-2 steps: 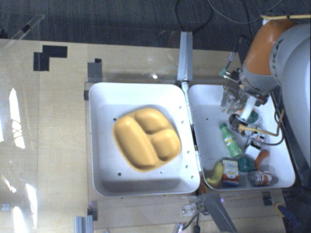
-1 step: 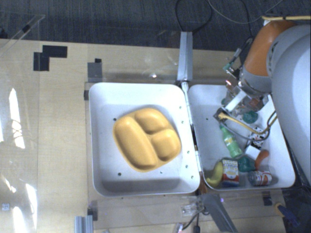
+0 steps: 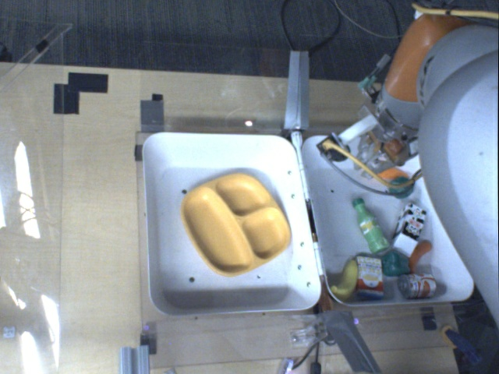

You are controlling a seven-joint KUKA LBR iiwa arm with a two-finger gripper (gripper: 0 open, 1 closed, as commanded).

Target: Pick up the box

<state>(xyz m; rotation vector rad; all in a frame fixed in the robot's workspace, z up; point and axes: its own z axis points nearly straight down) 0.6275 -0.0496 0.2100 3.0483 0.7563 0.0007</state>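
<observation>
Well below the gripper [image 3: 383,142], whose grip state I cannot tell as it hangs over the right bin's [image 3: 461,287] far end, the box [image 3: 369,276] stands ungrasped at the near wall, wedged between banana [image 3: 343,279] and can [image 3: 418,287], probably tumbled there.

The left bin [image 3: 160,209] holds a yellow three-part tray [image 3: 234,223]. In the right bin [image 3: 452,275], near its front edge, a small box [image 3: 369,276] stands between a banana [image 3: 344,280] and a can [image 3: 417,287], with a green bottle [image 3: 369,224] behind it. The arm [image 3: 460,154] hangs over that bin's far right part on the tabletop [image 3: 78,209].
</observation>
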